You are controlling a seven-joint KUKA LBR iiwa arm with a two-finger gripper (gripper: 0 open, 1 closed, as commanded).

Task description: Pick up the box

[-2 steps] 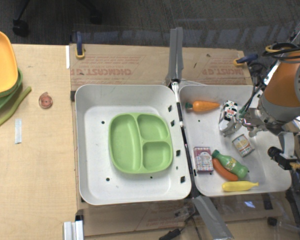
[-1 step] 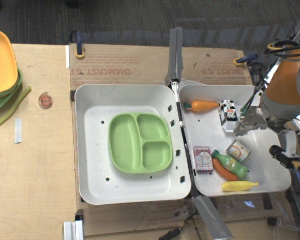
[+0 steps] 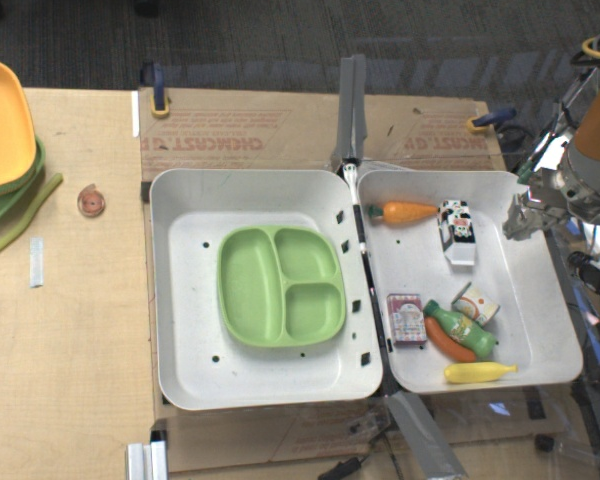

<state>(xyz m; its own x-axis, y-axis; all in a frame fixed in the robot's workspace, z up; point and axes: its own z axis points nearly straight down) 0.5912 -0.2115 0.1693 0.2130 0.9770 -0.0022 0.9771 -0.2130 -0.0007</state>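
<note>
Flat rectangular pink box (image 3: 407,320) lies in the smooth right bin (image 3: 550,368); tool (image 3: 525,218) state unclear.

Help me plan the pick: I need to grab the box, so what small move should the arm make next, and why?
Probably shift the gripper left and toward the near side of the right white bin, stopping above the small pink rectangular box. The gripper sits at the bin's right rim, well apart from the box, which lies flat beside the green bottle.
</note>
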